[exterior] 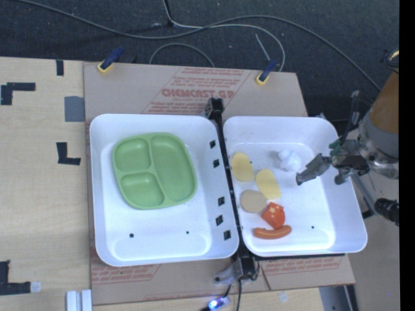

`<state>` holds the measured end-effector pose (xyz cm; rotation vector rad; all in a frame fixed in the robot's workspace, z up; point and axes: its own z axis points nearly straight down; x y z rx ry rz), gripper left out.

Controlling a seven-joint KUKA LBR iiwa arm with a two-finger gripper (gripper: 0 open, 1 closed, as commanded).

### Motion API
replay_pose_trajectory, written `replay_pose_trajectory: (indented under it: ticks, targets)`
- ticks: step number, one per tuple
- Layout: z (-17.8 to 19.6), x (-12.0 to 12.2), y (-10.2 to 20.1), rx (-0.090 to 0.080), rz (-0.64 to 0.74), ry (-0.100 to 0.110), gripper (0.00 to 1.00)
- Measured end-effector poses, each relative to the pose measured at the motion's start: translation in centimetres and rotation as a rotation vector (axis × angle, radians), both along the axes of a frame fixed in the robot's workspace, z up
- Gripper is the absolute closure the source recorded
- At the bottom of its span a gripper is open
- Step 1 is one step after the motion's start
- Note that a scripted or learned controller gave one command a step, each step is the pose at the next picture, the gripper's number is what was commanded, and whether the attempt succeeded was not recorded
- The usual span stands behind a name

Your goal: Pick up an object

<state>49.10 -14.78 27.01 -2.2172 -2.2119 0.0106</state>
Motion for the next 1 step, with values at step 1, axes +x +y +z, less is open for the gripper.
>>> replay_pose_trajectory:
  ticks: [1]
  targets:
    - [0.51,0.2,0.03,-0.002,0.004,-0.01,0.0]
